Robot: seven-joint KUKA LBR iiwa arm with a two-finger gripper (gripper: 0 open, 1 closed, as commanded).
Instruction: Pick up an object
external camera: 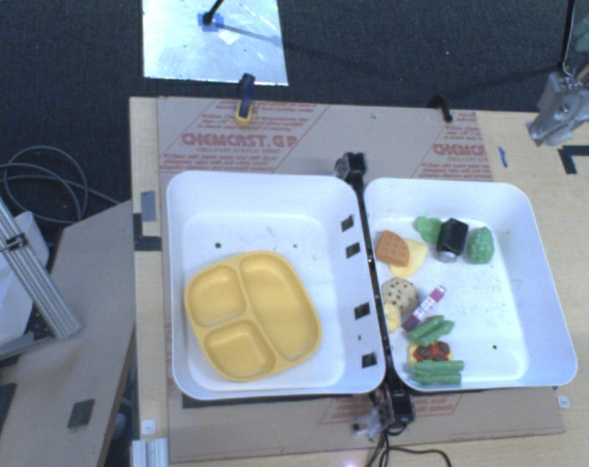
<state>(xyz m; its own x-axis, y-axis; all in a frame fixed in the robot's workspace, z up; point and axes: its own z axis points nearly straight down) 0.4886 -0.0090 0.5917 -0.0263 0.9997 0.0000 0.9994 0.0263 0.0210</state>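
The right white bin [537, 290] holds several toy foods. An orange waffle [392, 249] lies near its left wall, with a black can [452, 238] between two green pieces [481, 245] at the back. A cookie [399, 291], a small pink-and-white tube [426, 305], a green pod [430, 331] and a red-and-green piece [436, 352] sit toward the front left. The gripper [565, 111] hangs at the upper right, beyond the bin's far right corner and well away from every object, with nothing seen in it.
A yellow divided plate [250, 314] lies in the left white bin [192, 212]. Black clips [351, 163] line the divider between the bins. A shiny square sheet [214, 27] lies on the dark floor behind the bench.
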